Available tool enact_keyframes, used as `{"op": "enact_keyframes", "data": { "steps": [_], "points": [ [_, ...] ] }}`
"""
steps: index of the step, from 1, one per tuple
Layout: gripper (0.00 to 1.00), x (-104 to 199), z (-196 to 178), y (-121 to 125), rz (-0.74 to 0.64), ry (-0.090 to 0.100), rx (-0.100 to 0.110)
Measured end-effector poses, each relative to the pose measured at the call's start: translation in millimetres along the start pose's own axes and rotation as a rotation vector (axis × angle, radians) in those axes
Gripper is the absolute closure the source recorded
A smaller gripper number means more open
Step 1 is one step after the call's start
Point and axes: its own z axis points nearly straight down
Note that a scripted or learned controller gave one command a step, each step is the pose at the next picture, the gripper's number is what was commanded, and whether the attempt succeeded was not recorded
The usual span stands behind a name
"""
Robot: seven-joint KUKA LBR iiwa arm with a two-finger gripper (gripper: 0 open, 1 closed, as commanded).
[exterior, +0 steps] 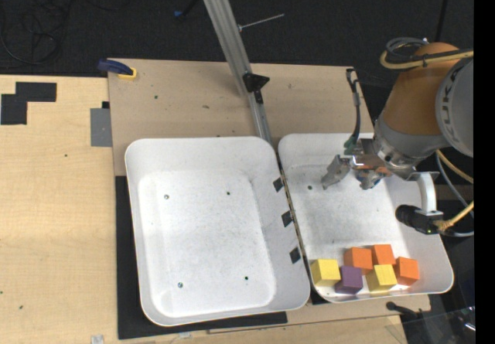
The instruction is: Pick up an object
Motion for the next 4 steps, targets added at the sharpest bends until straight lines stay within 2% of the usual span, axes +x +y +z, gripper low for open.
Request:
{"op": "enact_keyframes", "data": {
  "steps": [1, 2, 4],
  "points": [
    [0.0, -5.9, 48.7, 4.6, 0.001, 0.0, 0.0],
    [1.0, -8.1, 35.6, 5.1, 0.009, 0.0, -0.004],
    [1.0, -0.3, -75.8, 9.9, -0.002, -0.002, -0.013]
  ]
}}
